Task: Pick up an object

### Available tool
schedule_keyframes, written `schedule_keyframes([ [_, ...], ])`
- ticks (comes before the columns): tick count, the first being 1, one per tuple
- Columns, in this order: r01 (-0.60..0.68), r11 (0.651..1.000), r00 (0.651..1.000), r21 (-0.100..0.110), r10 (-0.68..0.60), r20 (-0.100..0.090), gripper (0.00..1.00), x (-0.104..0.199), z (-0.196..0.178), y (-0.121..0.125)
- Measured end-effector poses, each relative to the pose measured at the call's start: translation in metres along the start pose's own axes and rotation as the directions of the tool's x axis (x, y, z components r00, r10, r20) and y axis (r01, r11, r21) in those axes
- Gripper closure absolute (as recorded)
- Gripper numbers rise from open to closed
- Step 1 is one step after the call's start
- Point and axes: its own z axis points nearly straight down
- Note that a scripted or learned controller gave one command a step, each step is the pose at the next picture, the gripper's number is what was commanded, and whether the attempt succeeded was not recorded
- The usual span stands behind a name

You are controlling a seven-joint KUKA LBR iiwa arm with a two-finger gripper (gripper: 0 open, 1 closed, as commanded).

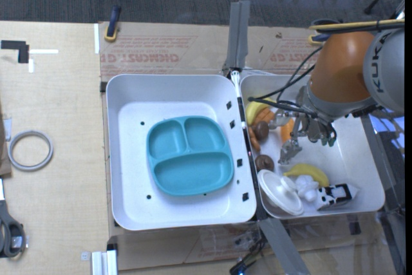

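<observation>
stage: reaching, nothing lifted yet | gripper (291,150): right of centre, low inside right bin (360,193), finger state cannot be told | candidates: yellow banana (308,172) just below it, brown items (261,131) to its left | remaining: grasp, lift | left bin (129,106): blue divided plate (190,155)

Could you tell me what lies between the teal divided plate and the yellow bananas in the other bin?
In the camera view, the two bins' adjoining walls separate the teal divided plate from the yellow bananas.
</observation>
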Motion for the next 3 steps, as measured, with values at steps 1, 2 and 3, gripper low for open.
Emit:
schedule_keyframes([
  [1,0.002,1.0,1.0,0.002,-0.002,0.005,1.0,-0.002,-0.011,0.0],
  [2,0.002,1.0,1.0,0.002,-0.002,0.005,0.0,-0.002,-0.011,0.0],
  [3,-0.034,0.999,0.999,0.0,0.034,0.003,0.0,-0.017,-0.001,-0.004],
])
